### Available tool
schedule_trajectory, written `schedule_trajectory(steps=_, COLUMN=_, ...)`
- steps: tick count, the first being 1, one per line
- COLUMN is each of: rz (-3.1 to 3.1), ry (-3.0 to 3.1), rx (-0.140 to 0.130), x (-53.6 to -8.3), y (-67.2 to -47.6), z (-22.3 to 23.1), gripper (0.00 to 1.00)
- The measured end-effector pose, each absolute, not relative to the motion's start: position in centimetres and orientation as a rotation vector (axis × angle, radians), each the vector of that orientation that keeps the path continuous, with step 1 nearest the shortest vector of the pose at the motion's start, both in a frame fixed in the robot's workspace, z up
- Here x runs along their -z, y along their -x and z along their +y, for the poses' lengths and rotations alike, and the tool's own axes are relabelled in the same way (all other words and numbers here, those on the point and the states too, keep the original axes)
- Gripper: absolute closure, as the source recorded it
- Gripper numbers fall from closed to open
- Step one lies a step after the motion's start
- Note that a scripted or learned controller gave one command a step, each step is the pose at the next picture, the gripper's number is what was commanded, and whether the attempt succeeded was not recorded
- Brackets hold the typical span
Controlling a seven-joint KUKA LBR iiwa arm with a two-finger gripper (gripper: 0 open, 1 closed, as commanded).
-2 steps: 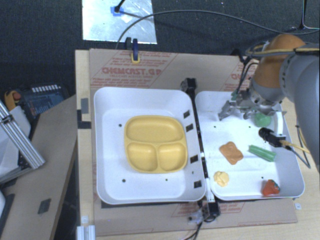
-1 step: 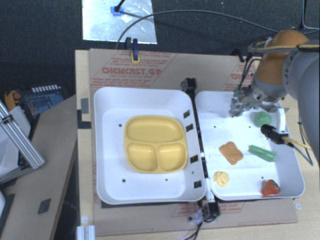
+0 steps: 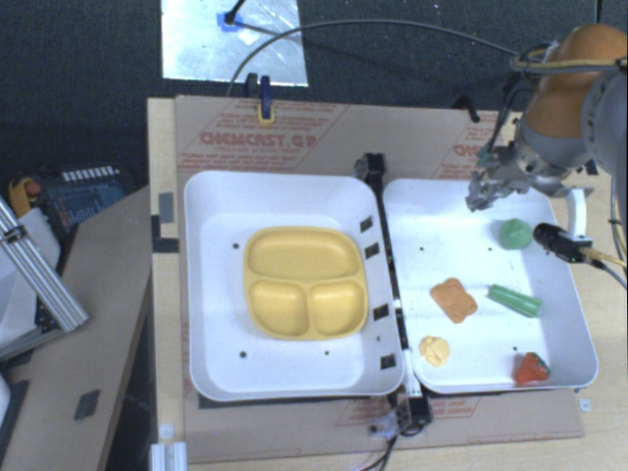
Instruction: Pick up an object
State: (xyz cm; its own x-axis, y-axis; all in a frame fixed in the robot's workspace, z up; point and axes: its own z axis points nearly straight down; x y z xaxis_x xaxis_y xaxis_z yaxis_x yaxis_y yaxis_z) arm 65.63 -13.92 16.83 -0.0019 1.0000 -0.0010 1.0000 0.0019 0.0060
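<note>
A cardboard-covered bench (image 3: 324,130) on a dark floor bears two white bins side by side. In the right bin (image 3: 564,302) lie five small things: a green ball (image 3: 513,233) near the far right, a green stick (image 3: 514,300) just below it, an orange piece (image 3: 453,299) near the middle, a pale yellow lump (image 3: 434,349) at the near left, and a red piece (image 3: 531,369) in the near right corner. They all lie apart from one another. The gripper (image 3: 483,192) hangs over the bin's far edge, just up and left of the ball, nothing seen in it; whether its fingers are spread or closed cannot be told. The left bin (image 3: 211,263) holds a yellow three-part tray (image 3: 304,281). A silver sheet (image 3: 234,26) lies on the floor beyond the bench.
</note>
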Motion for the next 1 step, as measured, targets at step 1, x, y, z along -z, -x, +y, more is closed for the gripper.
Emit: schedule_trajectory(steps=1, rz=2.217, ry=-2.216, rx=-0.006, x=-22.00, y=-65.29, z=-14.77, gripper=1.00)
